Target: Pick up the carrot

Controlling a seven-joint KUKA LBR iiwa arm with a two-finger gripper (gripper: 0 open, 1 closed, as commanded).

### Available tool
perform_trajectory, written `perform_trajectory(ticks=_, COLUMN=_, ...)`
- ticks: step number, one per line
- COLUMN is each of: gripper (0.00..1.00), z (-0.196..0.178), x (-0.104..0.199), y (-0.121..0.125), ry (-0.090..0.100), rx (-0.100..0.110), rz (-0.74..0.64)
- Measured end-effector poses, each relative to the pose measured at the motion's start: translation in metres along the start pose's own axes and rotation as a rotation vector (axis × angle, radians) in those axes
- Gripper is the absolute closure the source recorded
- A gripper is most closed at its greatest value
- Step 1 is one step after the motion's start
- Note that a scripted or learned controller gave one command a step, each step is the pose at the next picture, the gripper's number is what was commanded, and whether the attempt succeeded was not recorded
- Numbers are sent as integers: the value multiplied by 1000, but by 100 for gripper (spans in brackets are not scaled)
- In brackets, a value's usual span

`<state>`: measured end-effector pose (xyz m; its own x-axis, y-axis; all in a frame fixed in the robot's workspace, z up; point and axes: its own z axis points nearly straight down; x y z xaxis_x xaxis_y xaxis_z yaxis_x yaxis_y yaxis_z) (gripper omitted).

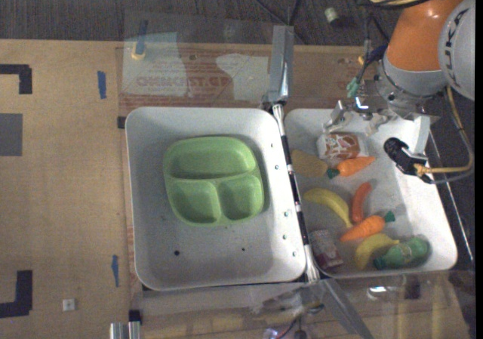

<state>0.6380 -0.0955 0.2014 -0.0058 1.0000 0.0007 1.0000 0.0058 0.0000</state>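
The gripper [353, 115] hangs over the back edge of the right bin [445, 243], and I cannot tell if it is open or shut; one carrot [353, 166] lies just in front of it and another carrot [365, 226] lies nearer the bin's front edge. The right bin also holds a small packet [339, 145], two bananas [329, 202], a red pepper [361, 198] and a green bottle [404, 253], and the left bin [147, 254] holds a green tray [214, 180]. The arm [426, 32] leans in over the right bin's back right corner.
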Motion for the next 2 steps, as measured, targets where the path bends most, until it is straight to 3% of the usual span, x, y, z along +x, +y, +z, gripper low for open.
perform_trajectory(ticks=1, gripper=0, z=105, x=-17, y=-49, ry=-1, rx=-2, rz=-17)
perform_trajectory(ticks=2, gripper=0, z=80, x=-6, y=-76, ry=0, rx=1, rz=-95)
